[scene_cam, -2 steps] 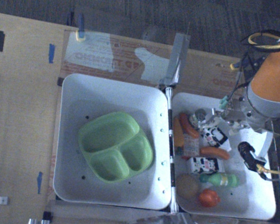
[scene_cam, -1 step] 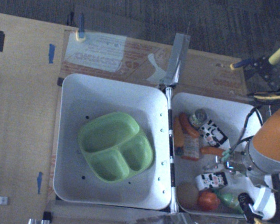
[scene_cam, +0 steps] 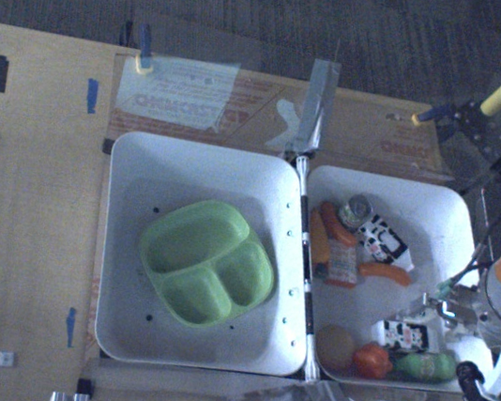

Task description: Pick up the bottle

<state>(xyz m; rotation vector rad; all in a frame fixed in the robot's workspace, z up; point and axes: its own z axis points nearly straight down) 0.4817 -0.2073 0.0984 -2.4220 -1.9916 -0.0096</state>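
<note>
Gripper (scene_cam: 446,309), grip state impossible to tell, at frame right; crowded bottle (scene_cam: 346,244) risks a snagged neighbour.

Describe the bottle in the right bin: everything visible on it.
The small clear plastic bottle with a grey cap lies on its side near the back left of the right white bin, cap toward the far wall, body running toward the camera. A reddish-orange label wraps its lower body; finer print is too blurred to read. It sits beside the orange carrot-like toy along the bin's left wall and next to the black-and-white cow-print carton; actual contact cannot be confirmed.
</note>
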